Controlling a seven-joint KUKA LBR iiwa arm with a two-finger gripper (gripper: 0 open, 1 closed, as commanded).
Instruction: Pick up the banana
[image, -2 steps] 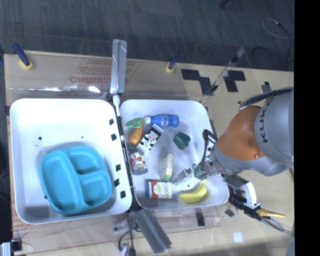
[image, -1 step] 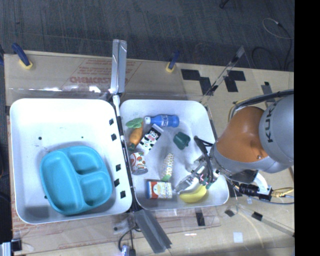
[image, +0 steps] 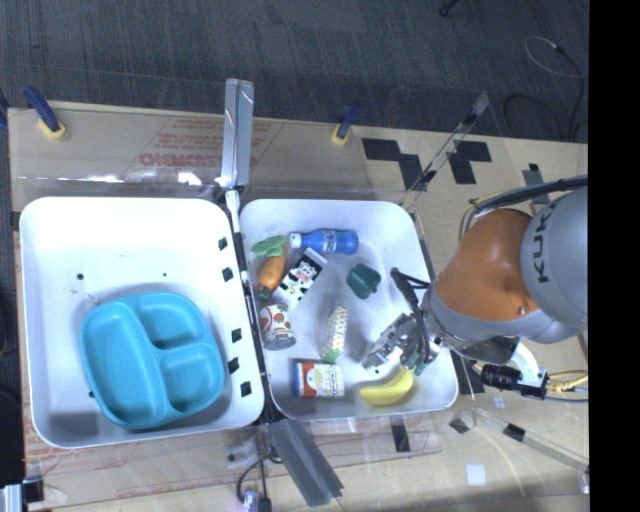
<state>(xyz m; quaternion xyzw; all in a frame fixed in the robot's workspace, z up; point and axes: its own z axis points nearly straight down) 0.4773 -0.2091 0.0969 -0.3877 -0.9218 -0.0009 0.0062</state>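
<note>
Lying along the near wall of the right bin (image: 425, 262), close to its near right corner, the banana (image: 388, 390) rests flat on the bin floor with its curved ends turned up toward the gripper (image: 403, 345), which hangs just above and beside it. Whether the jaws stand open or closed cannot be told from this slanted view, since the metal parts blur together, and no part of the banana shows between them. The step in hand looks like the final approach before the grasp, and the fruit appears unlifted. To the banana's left, just beside it, stands a small red and white carton (image: 319, 379); a slim patterned packet (image: 336, 333) lies toward the bin's middle, a dark green cup (image: 364, 279) sits farther back, and a blue bottle (image: 325, 242) lies near the far wall, with a carrot (image: 270, 272) by the left wall. The left bin (image: 60, 250) holds a blue divided tray (image: 150, 357). The next move probably calls for the arm (image: 520, 270) to drop toward the near wall, straddle the banana across its narrow width, and close without catching the bin wall or nudging the carton.
</note>
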